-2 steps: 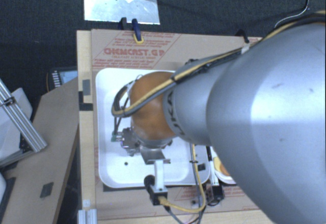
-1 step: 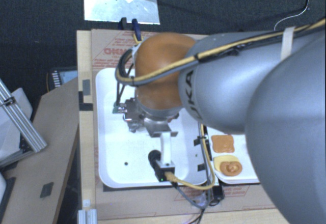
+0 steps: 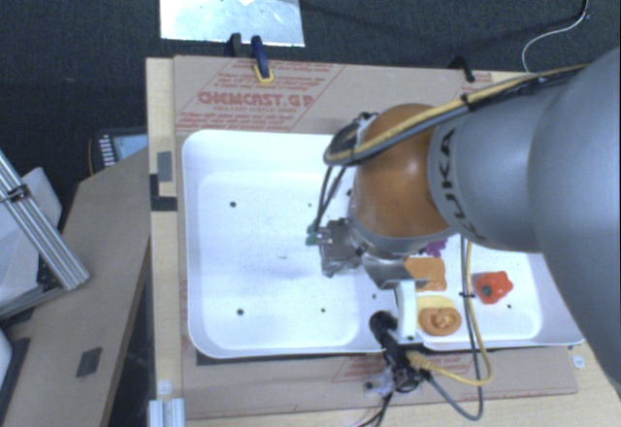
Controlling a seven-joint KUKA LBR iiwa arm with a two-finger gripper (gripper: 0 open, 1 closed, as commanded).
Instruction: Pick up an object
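Where arm (image 3: 505,163) hides right bin (image 3: 529,323), orange piece (image 3: 440,319) axis unclear.

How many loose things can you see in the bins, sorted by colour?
Orange: 2, a block and a rounded piece
Red: 1, a small piece
Purple: 1, a sliver beside the arm
Total: 4 visible; the arm may hide more.
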